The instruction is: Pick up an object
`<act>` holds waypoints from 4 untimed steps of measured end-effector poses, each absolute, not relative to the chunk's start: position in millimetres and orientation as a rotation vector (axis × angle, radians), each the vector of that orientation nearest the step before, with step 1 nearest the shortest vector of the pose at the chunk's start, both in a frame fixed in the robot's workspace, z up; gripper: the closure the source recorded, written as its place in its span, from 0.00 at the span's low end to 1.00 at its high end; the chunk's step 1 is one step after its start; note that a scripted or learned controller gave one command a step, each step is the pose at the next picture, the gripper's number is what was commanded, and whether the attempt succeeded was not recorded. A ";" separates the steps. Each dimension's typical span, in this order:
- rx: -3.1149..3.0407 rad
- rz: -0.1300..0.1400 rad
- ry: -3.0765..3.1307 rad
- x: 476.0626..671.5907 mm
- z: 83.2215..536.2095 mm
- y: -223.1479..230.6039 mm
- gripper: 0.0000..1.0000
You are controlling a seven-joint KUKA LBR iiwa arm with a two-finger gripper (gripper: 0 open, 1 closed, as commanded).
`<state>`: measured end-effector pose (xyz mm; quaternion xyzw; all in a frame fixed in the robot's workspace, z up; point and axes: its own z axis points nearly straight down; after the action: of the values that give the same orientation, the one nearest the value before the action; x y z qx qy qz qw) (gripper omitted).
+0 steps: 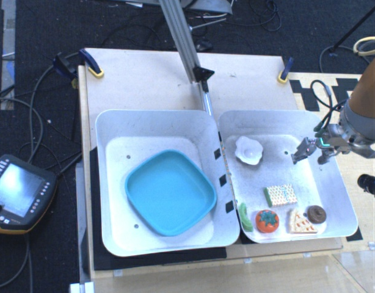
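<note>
The claw (309, 152) hangs over the upper right part of the right bin (334, 191), its two dark fingers (300, 151) spread apart with nothing between them. The arm (361, 112) comes in from the right edge, grey at the wrist with orange above.

To the claw's left, near the bin's upper middle, lies a white crumpled piece (249, 150), well apart from the fingers. Below and slightly left of the claw sits a small waffle-like square (280, 195) with coloured dots. Further below, along the bin's near edge, a red tomato (267, 220) with a green top lies just beside a pizza slice (302, 222), and a chocolate doughnut (316, 213) touches that slice's right side. A green strip (242, 215) rests against the bin's left wall.

Far to the claw's left, the other bin (114, 133) holds a blue square plate (170, 191).
</note>
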<state>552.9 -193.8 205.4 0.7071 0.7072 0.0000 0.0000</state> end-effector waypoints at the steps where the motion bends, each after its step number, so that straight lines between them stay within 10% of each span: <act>1: 2.221 0.000 2.222 552.9 205.4 -193.8 0.00; 3: 2.223 -0.002 2.223 548.4 93.4 -197.8 0.00; 4: 2.220 0.001 2.221 549.5 106.0 -198.2 1.00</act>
<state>549.5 -198.2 106.0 0.7071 0.7071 0.0002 0.0006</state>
